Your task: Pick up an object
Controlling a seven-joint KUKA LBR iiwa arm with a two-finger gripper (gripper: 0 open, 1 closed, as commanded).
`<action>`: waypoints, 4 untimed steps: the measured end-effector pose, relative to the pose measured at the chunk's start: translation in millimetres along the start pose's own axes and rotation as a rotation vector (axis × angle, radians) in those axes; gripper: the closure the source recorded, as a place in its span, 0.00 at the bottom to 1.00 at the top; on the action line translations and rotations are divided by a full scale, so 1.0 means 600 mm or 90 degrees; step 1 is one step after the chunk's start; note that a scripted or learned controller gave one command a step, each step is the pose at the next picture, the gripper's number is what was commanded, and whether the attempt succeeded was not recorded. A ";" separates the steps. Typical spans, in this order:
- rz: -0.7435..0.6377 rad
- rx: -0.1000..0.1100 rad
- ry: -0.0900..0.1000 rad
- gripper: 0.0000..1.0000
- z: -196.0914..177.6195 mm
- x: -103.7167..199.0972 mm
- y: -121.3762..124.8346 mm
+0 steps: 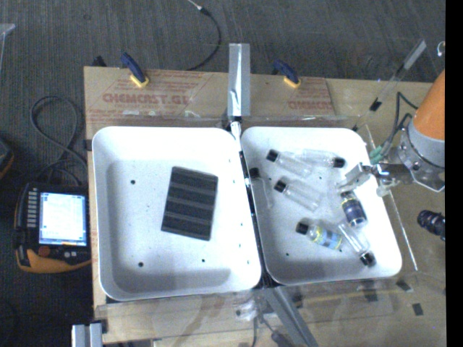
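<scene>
Clear, black-capped vials (318,235)

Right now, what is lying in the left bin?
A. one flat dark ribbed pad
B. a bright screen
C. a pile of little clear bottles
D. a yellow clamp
A: one flat dark ribbed pad lies alone on the floor of the left bin, while the little clear bottles are all in the right bin.
</scene>
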State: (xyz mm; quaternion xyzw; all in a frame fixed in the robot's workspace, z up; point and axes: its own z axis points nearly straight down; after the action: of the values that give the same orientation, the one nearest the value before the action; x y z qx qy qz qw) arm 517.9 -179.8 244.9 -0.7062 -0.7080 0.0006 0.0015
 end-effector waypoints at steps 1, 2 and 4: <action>0.010 0.000 -0.001 0.00 0.144 -0.056 0.067; -0.032 0.000 0.000 0.00 0.232 -0.057 0.113; -0.053 -0.011 -0.003 1.00 0.239 -0.061 0.142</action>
State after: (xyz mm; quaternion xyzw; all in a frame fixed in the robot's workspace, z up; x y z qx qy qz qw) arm 602.6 -215.7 101.0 -0.6760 -0.7369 -0.0040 -0.0062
